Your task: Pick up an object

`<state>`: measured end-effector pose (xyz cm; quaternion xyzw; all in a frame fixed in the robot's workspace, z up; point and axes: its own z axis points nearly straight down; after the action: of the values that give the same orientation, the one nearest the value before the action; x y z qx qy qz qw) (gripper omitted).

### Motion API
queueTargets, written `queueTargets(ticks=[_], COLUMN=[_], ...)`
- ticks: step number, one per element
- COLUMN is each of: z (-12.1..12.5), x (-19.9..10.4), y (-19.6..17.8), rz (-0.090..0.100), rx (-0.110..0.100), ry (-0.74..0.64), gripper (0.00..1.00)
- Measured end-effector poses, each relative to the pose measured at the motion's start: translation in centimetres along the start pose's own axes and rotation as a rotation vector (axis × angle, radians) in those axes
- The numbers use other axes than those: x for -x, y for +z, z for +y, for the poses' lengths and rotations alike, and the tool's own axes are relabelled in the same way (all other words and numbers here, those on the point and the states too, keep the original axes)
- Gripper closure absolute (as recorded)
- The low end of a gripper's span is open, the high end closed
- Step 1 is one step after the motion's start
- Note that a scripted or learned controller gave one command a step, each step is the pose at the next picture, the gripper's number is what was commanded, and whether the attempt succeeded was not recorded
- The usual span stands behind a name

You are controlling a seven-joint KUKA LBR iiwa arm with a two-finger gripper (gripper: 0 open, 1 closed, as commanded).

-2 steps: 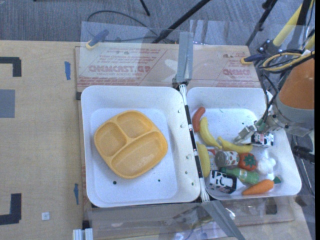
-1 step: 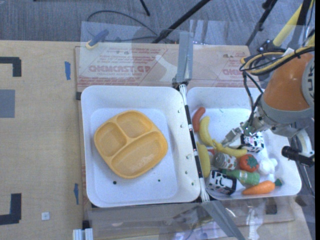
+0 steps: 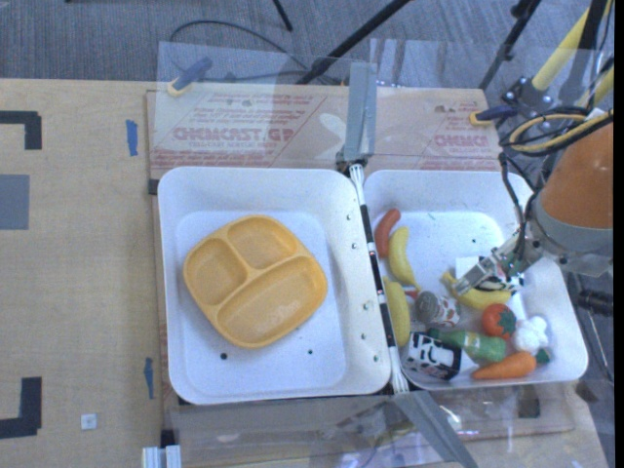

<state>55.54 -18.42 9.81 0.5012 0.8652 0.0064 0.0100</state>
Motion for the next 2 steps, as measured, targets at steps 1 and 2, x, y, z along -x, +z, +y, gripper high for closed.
queueTargets(ticks=[1, 2], z=[0.0, 5.7], x=[0.4, 0.2], y=[-1.1, -9.6], rz=[-0.012, 0.008], rx=[0.005, -0.019], ry=[0.003, 0.013], gripper=[1.0, 1.0])
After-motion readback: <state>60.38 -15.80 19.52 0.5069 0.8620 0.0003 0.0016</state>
